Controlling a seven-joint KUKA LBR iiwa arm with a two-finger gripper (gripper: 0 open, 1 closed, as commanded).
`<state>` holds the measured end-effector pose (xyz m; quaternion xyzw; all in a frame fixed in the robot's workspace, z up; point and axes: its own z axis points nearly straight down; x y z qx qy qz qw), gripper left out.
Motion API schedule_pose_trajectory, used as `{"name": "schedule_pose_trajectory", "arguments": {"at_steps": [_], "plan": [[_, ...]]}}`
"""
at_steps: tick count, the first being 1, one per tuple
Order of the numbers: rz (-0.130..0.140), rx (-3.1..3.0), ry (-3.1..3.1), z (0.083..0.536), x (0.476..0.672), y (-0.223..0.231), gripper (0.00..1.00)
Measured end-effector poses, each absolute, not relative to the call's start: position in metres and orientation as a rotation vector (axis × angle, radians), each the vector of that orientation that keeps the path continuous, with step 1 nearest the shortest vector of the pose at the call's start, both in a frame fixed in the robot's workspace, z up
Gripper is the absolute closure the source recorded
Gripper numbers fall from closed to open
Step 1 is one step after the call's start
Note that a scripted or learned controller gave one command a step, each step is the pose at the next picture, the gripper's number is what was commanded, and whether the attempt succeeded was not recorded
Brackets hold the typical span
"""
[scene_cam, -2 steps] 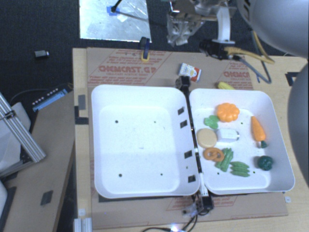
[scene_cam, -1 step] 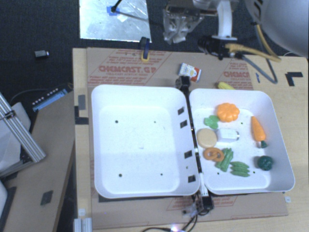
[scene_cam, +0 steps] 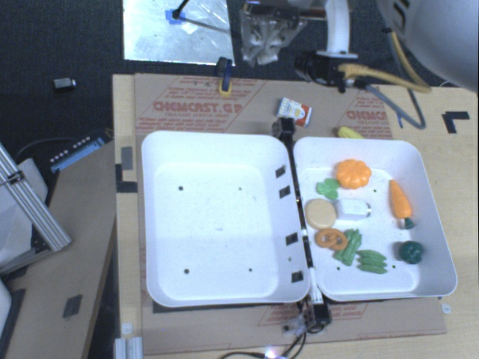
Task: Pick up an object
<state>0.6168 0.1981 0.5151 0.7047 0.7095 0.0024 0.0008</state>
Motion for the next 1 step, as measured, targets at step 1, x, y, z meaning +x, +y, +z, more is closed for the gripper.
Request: {"name": "schedule_pose_trajectory", "arguments": {"at_steps": [1], "plan": [[0.006,2.215,2.227,0.5361,0.6037,0.2233,1.0]]}}
